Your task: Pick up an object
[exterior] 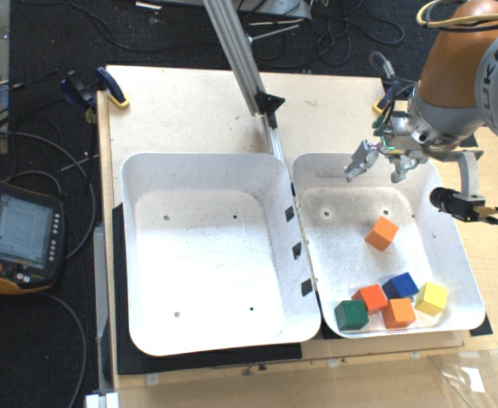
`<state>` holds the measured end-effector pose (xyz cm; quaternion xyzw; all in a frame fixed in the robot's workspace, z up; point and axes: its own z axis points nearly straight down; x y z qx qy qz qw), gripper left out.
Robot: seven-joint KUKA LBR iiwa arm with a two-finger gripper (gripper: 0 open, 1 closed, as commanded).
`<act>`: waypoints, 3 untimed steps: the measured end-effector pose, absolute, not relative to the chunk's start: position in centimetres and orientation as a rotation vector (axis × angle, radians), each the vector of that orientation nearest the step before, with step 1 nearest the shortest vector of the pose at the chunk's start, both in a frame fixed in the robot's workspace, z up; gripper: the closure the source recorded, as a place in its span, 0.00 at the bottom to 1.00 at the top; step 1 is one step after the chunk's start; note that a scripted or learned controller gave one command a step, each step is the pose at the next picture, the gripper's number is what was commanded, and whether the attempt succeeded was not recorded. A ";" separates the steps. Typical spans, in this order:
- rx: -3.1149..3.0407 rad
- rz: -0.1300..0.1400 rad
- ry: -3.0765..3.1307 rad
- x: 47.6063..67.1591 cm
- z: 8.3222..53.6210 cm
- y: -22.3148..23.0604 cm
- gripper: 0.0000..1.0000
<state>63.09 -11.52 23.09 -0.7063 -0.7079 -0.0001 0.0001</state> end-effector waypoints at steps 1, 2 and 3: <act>-2.225 0.002 -2.220 60.2 9.3 -15.6 0.00; -2.222 0.003 -2.219 56.3 9.5 -15.1 0.00; -2.224 0.001 -2.220 54.9 9.6 -14.7 0.00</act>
